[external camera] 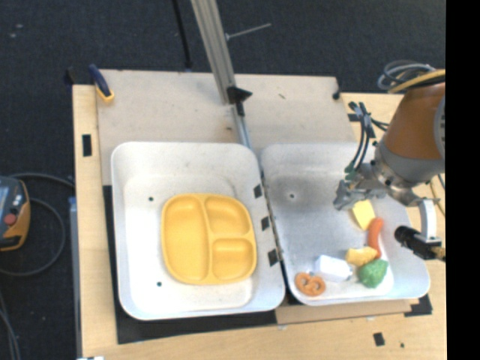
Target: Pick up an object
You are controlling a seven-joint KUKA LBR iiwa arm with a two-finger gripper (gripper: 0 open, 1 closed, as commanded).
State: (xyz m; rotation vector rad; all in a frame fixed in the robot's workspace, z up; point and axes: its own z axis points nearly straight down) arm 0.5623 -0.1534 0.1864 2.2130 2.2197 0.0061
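The right bin (300,178) holds several small toys near its front right corner: a yellow block (364,215), an orange carrot (374,235), a yellow piece (361,256), a green broccoli (373,274), a white piece (331,267) and an orange pretzel (309,284). My gripper (354,194) hangs low over the right bin, just above and left of the yellow block. The arm's orange band (417,130) sits above it at the right edge.
The left bin (135,171) carries a yellow divided tray (209,238). A grey metal post (217,47) slants up from the back of the bench between the bins. A blue and yellow clamp (100,83) lies at the bench's back left corner.
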